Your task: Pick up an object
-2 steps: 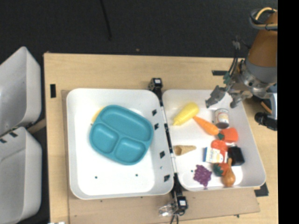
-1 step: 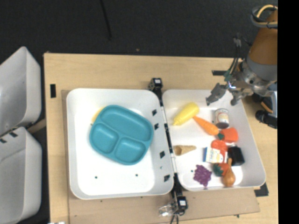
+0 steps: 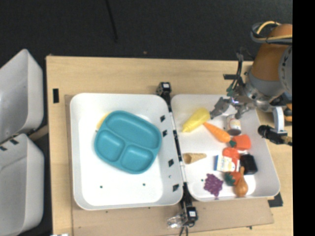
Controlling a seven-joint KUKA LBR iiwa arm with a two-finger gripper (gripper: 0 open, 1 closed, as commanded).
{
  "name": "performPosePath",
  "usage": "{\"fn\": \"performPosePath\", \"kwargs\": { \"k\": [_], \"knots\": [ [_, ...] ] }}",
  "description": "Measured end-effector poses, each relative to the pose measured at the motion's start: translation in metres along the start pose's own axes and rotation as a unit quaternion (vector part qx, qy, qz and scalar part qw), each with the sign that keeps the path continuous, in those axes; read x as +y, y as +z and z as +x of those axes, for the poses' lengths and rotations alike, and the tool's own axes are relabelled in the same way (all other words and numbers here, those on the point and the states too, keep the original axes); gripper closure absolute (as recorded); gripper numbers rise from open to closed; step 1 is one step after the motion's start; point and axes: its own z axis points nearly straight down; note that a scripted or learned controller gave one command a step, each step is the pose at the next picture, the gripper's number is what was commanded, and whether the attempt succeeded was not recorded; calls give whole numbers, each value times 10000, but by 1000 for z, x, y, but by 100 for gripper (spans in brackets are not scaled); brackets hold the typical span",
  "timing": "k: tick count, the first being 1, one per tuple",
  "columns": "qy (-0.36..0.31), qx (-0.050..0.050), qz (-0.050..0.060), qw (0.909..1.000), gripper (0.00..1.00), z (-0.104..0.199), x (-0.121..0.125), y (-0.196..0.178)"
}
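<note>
In the left half of the frame, the left bin (image 3: 83,181) is holding a blue divided plate (image 3: 128,141), lying flat near its middle. A sliver of something yellow (image 3: 102,120) is peeking out from under the plate's upper left edge; what it is cannot be told.

Moving right past the hinge-like clips between the two bins, the right bin (image 3: 266,181) is carrying the clutter of small toys that the task draws from. A yellow corn-like piece (image 3: 196,120) is lying at the bin's upper left, tilted. Just right of it an orange carrot (image 3: 217,132) is slanting down toward a red-orange block (image 3: 241,142). Below, an ice-cream cone (image 3: 194,157) is lying on its side by the left wall, well apart from the rest. Lower right, a small printed box (image 3: 226,163), a black block (image 3: 248,164), a purple bunch of grapes (image 3: 213,184) and a brown pear-like piece (image 3: 239,186) are crowding together, some touching.

At the upper right of the frame, the arm is reaching in, and the gripper (image 3: 230,113) is hanging over the bin's upper part with its two fingers spread apart and nothing between them. It is sitting nearest the carrot and a small round piece (image 3: 235,127) just below it, so one of these is probably the intended pick. The isolated carrot would likely be easier to close on than the packed cluster.
</note>
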Motion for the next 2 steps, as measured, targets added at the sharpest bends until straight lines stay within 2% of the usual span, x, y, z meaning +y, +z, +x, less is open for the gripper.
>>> {"fn": "performPosePath", "kwargs": {
  "k": [2],
  "knots": [
    [26,-2,-5,10000,0,-5,3,80]
  ]
}}
